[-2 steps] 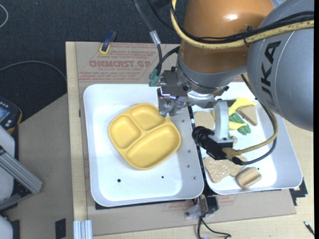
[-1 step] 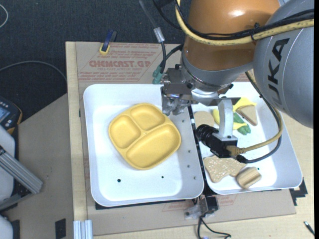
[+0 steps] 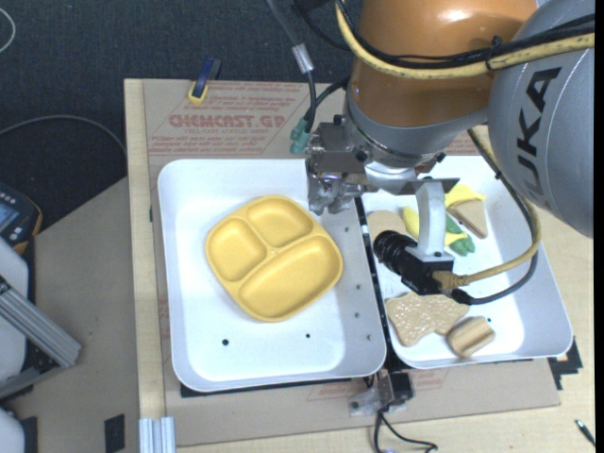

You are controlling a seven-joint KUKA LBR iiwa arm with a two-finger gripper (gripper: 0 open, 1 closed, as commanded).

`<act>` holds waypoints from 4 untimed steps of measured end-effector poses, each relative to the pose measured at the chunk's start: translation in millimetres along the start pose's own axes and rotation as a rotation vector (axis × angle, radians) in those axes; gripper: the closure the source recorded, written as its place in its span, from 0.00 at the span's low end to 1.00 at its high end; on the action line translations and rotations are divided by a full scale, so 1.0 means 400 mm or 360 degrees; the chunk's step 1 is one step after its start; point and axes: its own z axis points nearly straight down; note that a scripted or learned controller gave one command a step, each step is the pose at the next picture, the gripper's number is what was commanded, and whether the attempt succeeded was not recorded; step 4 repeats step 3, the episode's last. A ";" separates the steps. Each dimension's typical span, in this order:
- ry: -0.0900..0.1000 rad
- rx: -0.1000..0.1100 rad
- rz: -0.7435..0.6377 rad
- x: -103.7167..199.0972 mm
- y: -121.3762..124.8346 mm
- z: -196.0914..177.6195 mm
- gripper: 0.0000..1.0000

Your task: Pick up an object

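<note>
While our gripper (image 3: 326, 194) hangs over the yellow divided plate (image 3: 274, 256) in the left bin (image 3: 189, 328), we cannot tell its fingers' state, and food pieces (image 3: 429, 317) lie in the right bin (image 3: 547, 319).

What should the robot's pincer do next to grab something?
Probably drop straight down a little. The pincer hangs over the left bin's right edge, just above the yellow divided plate's top corner, with nothing between its tips. The toy food lies in the other bin, under the arm.
</note>
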 end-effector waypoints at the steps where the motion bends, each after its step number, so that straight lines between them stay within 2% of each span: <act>1: -0.0004 0.0020 0.0012 -0.036 0.078 0.132 1.00; 2: 0.0002 0.0018 -0.0006 0.091 -0.052 0.130 1.00; 3: -0.0004 0.0018 0.0004 0.161 0.116 0.317 1.00; 4: -0.0004 0.0018 0.0004 0.161 0.116 0.317 1.00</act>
